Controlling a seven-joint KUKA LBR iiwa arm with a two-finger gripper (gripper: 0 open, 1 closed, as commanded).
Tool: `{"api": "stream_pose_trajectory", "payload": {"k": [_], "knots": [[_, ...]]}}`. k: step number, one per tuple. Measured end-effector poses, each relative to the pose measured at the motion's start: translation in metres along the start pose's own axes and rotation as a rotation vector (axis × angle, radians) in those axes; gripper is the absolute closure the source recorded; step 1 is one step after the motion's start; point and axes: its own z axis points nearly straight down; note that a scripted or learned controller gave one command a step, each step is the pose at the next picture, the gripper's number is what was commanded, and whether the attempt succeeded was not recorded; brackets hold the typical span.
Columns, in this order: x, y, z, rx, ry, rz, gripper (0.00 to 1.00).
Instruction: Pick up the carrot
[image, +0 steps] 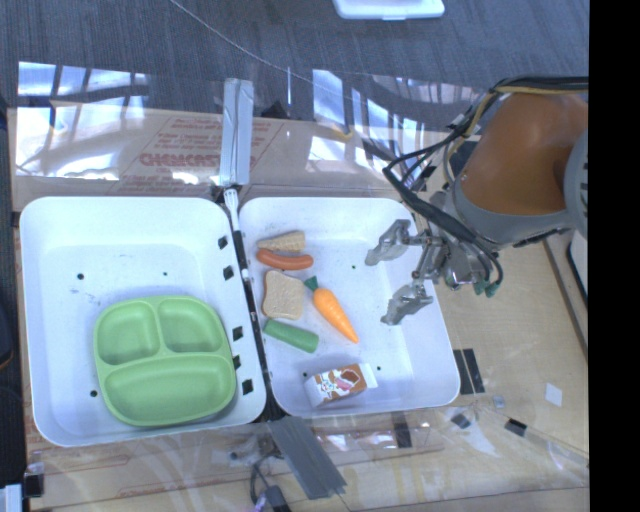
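carrot (334, 312) lies in the right bin (425, 215), a little left of the bin's middle, slanted with its green top toward the upper left and its orange tip toward the lower right. you see the gripper (399, 274) to the carrot's right, over the same bin, near but apart from it, with bare white floor between them. its two fingers (388, 243) stand spread wide, one toward the back of the bin and one toward the front, and nothing sits between them. the carrot lies roughly level with the front finger, left of it.

around the carrot you have a cluster of food. bread slice (284, 295) sits just left of the carrot's green top, about touching it. sausage (285, 260) lies behind the bread, and a second bread piece (283, 242) lies just behind the sausage. green piece (291, 335), long and slanted, rests in front of the bread, just left of the carrot's tip end. small carton (340, 383) lies near the bin's front wall, below the carrot and apart from it.

left bin (60, 240) holds a green tray (162, 358) with three compartments, set toward its front. the arm (515, 165) comes in from the right, its orange band above the wrist, with dark cables looping beside it.
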Motion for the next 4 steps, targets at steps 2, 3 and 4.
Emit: {"api": "stream_pose_trajectory", "payload": {"k": [2,3,4], "knots": [[-0.082,0.009,0.169,-0.001,0.002,0.585,0.0],[-0.084,0.012,0.157,0.0,-0.002,0.574,1.0],[-0.107,0.087,0.058,-0.003,-0.005,0.834,1.0]]}}
